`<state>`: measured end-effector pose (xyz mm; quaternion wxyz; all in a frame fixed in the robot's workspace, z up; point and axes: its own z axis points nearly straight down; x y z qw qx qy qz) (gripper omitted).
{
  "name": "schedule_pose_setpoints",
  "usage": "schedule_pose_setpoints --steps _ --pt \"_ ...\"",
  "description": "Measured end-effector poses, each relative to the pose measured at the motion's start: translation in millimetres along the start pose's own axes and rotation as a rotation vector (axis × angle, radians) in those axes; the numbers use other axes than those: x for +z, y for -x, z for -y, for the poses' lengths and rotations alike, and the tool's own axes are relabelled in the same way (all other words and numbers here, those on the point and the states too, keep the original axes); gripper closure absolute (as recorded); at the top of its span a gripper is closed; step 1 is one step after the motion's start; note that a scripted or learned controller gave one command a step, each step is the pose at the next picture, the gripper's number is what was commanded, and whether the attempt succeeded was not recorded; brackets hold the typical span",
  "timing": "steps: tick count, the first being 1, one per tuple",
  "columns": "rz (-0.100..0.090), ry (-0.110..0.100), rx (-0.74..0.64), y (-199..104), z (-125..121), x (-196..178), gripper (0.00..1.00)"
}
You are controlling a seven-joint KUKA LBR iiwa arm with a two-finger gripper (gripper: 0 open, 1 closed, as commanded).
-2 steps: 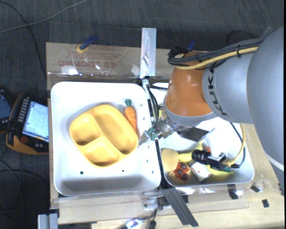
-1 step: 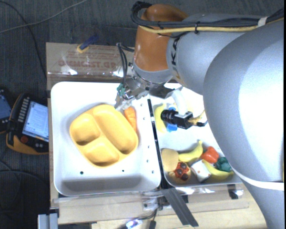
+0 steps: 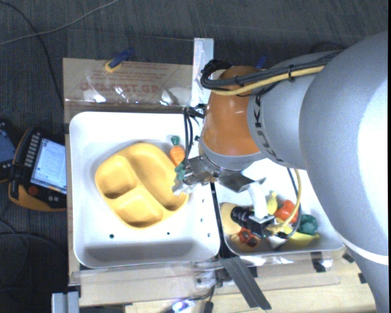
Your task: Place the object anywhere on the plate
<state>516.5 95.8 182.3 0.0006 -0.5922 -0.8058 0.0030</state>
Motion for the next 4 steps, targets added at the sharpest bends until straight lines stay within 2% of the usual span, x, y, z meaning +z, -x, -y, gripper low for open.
schedule_pose_setpoints --steps 1,2,3,4 --pt "0.000 0.000 0.000 0.0 -0.1 -0.1 0.00" --pt "0.000 -0.002 -0.001 0.0 -0.1 -8.1 1.00" --pt "0.000 -0.002 -0.001 0.0 -0.1 -8.1 0.00" --pt "0.000 -0.002 -0.001 0.0 0.0 -8.1 0.00"
